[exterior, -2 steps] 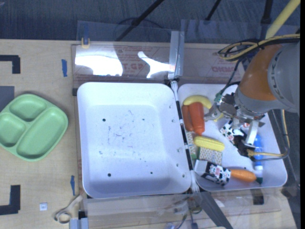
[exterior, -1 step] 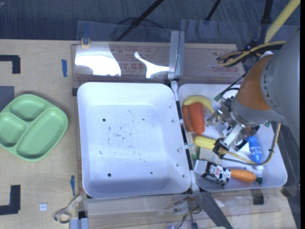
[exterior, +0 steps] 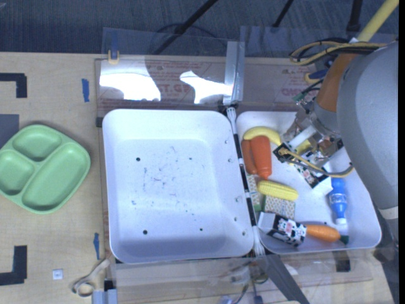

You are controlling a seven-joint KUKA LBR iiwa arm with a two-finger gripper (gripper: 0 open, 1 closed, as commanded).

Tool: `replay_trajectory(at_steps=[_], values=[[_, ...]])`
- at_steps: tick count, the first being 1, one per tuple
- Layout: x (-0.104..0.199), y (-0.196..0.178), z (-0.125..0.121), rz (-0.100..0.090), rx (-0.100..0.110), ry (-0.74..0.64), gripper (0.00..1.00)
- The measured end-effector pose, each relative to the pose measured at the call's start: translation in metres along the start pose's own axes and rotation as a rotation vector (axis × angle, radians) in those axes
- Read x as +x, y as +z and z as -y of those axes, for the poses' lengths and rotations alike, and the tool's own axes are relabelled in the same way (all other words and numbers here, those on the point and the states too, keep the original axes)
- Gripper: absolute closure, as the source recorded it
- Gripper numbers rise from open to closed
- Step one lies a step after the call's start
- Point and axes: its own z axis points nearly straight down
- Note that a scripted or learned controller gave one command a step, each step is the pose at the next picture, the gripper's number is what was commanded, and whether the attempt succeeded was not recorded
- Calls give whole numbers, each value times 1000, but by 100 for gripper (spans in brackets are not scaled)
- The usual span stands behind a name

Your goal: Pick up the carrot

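- Wooden counter (exterior: 50, 81), two white bins; carrot (exterior: 321, 233) lies near the right bin (exterior: 370, 230) front wall.
- Likely light, rigid, smooth plastic; I'd grip mid-body, across its width.
- Hand (exterior: 302, 149): state I cannot tell.

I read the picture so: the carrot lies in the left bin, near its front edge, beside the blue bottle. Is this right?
Not quite. The camera view shows the carrot in the right bin, not the left bin. The rest holds: it lies near the front edge, beside the blue bottle.
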Motion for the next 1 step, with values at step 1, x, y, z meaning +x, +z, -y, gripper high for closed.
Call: replay_trajectory(at_steps=[1], values=[[32, 3, -31, 23, 19, 179, 0]])
